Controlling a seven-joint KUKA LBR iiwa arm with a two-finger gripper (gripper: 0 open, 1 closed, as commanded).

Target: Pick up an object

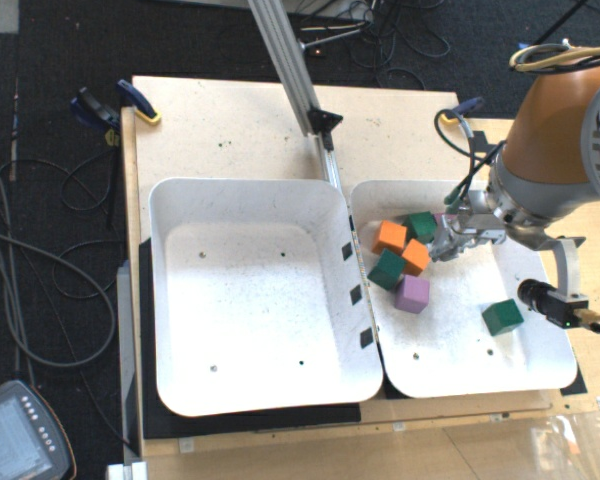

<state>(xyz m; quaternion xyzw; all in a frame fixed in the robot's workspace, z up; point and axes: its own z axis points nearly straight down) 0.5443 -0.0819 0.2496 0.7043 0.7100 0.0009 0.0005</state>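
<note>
Now arm over right bin (540,368), gripper (446,240) low at edge of block cluster. Jaws: cannot tell whether parted or closed, wrist hides them. Nearest jaws: orange block (416,257), touching or just beside. Beyond it: second orange block (391,236), two green blocks (421,226) (386,269), purple block (412,293), packed tight. Judgement: crowding leaves jaws little room. Lone green block (502,317) well apart behind jaws, easier target.
</note>
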